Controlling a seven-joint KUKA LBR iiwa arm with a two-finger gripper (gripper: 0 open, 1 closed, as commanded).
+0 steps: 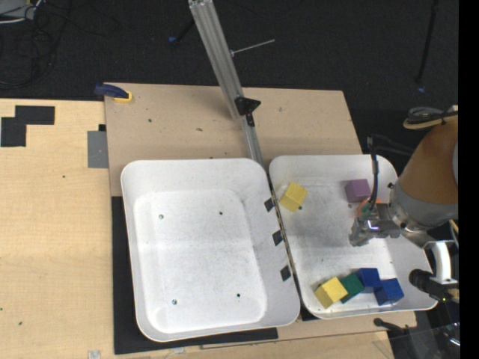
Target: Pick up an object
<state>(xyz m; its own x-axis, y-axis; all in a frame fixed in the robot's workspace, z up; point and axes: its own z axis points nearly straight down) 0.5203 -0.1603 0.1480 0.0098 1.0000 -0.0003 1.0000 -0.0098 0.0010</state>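
Note:
The right bin (322, 223) holds a yellow block (293, 197) near its left wall and a purple block (357, 191) toward its far right. At its near edge lie a yellow block (330, 291), a green block (352, 286) and two blue blocks (369, 277) (388, 292) in a cluster. My gripper (364, 232) hangs low over the right side of that bin, just in front of the purple block and apart from the cluster. Nothing shows between its fingers.
The left bin (196, 247) lies beside the right one, parted by a rim with black clips (278, 237). A metal rail (222, 57) slants up from the bins' far junction. The wooden bench (224, 122) extends behind, with a blue and yellow clamp (114, 92) at its far left corner.

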